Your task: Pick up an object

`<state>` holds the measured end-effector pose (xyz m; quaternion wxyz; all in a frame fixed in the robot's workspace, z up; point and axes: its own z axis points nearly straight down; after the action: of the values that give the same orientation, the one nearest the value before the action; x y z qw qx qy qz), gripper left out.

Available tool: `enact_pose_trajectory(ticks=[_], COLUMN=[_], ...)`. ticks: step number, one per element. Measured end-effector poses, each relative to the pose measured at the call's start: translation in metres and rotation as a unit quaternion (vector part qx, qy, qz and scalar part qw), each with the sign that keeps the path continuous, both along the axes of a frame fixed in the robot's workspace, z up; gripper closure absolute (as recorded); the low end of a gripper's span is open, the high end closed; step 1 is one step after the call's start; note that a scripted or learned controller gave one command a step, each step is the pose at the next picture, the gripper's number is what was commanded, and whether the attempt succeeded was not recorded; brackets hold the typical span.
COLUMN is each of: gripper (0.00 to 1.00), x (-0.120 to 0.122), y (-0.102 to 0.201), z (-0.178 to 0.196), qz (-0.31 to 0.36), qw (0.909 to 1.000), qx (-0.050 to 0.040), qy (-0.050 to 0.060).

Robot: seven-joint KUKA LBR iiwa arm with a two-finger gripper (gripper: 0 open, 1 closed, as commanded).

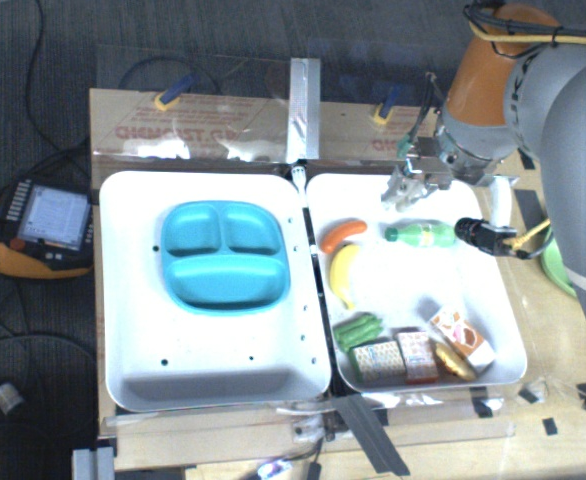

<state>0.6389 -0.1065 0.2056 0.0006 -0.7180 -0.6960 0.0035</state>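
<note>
Boxes (405, 356) at near rim, gripper (407, 190) above right bin's (493, 288) far edge

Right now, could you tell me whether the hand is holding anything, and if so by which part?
Nothing is held. The hand hangs over the right bin's far edge with nothing between its fingers; the green bottle lies below it, apart.

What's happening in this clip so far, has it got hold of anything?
The gripper hangs over the far end of the right bin, just above the green bottle, with nothing visibly between its fingers. The banana, orange carrot and small boxes lie untouched. The left bin holds a blue divided plate.
</note>
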Motion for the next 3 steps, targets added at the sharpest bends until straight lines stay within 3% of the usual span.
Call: enact_pose_trajectory(ticks=[2,3], gripper=[1.00,1.00], x=[-0.110,-0.154], y=[0.033,0.041], z=[0.019,0.025], qz=[0.150,0.045], qw=[0.9887,0.9990], qx=[0.0025,0.0027], qy=[0.000,0.000])
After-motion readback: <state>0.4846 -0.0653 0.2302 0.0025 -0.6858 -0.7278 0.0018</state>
